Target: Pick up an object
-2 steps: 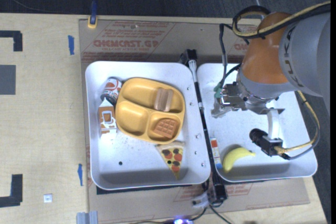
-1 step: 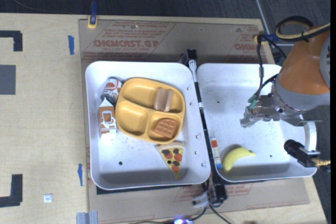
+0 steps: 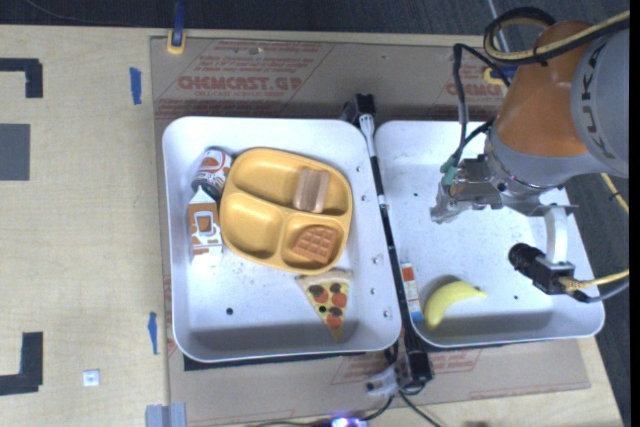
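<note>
The surface (image 3: 80, 215) is pale wood, with a brown sheet under two white bins. The arm (image 3: 560, 105) reaches in from the right and covers the upper right corner of the right bin (image 3: 500, 245); its body is cut off at the frame's right edge. The tool (image 3: 452, 200) hangs over the upper middle of that bin, small and blurred, and whether it is clenched or released cannot be told. Nothing shows between its tips. The left bin (image 3: 190, 315) is crowded: a yellow tray (image 3: 262, 215) fills its middle and partly hides a can (image 3: 210, 172) and a carton (image 3: 203, 227) at its left. A pizza slice (image 3: 330, 297) lies just below the tray. The banana (image 3: 450, 300) lies alone near the right bin's lower left corner, apart from the tool, with bare floor around it.
</note>
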Motion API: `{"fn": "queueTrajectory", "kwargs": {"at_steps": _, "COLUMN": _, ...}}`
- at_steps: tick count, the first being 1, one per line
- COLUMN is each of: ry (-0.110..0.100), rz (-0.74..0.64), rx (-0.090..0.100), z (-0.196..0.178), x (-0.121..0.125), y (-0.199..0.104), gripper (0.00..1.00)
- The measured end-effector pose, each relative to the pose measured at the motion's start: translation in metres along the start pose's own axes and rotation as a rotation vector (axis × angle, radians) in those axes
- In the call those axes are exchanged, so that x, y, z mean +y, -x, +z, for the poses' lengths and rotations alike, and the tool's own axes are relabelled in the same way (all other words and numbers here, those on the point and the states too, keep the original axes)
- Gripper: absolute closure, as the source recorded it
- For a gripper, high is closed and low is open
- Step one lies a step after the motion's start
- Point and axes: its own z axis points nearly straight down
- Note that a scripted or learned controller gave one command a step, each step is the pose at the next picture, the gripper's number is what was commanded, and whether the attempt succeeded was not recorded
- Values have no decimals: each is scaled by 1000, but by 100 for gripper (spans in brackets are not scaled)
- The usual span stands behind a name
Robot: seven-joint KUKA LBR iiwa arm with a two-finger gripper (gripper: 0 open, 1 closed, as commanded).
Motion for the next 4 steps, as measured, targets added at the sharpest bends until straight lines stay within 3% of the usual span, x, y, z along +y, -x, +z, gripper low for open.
{"fn": "queueTrajectory", "kwargs": {"at_steps": 1, "ry": 0, "rz": -1, "rx": 1, "z": 8, "x": 30, "y": -51, "gripper": 100}}
{"fn": "queueTrajectory", "kwargs": {"at_steps": 2, "ry": -4, "rz": 2, "rx": 0, "z": 23, "x": -9, "y": 50, "gripper": 100}}
{"fn": "queueTrajectory", "kwargs": {"at_steps": 3, "ry": 1, "rz": 0, "rx": 0, "z": 8, "x": 14, "y": 27, "gripper": 100}}
{"fn": "queueTrajectory", "kwargs": {"at_steps": 4, "ry": 0, "rz": -1, "rx": 0, "z": -6, "x": 15, "y": -27, "gripper": 100}}
